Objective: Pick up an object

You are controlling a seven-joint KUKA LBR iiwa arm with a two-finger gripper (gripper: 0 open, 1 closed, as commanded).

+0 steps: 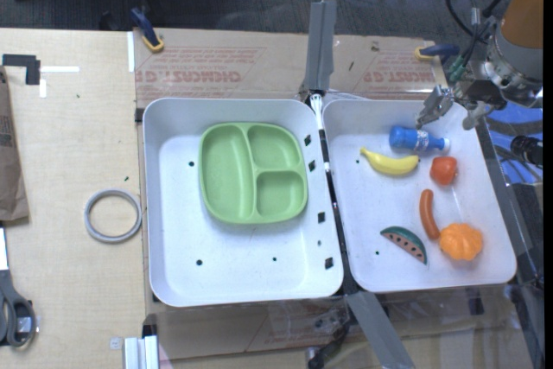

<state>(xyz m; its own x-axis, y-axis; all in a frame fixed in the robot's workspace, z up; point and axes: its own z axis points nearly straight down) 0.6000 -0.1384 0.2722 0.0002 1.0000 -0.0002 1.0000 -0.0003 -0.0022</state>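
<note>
Just below the gripper (451, 104), the blue bottle (415, 139) lies on its side near the back of the right bin (497, 212), its white cap pointing toward the arm's side. One finger (432, 110) slants down to a point right above the bottle's blue body, and the other (474, 114) hangs well to the arm's side of it; the jaws stand wide apart with nothing between them. Next outward from the jaws, a toy banana (389, 162) lies touching or nearly touching the bottle's near edge, and a small red tomato (443, 170) sits just beyond the bottle's cap. Farther toward the front of that bin are a red sausage (427, 212), an orange toy fruit (460, 241) beside it, and a watermelon slice (405, 244). Across the divider, well apart from the jaws, the left bin (168, 212) holds a green three-compartment plate (253, 173), whose compartments look bare. The arm (521, 22) comes in from the upper right, its orange band partly cut off by the frame edge, with black cables looping over the wrist. Whether the finger above the bottle actually touches it cannot be told. Out on the bench, far from the jaws, lies a grey tape ring (113, 214).
</note>
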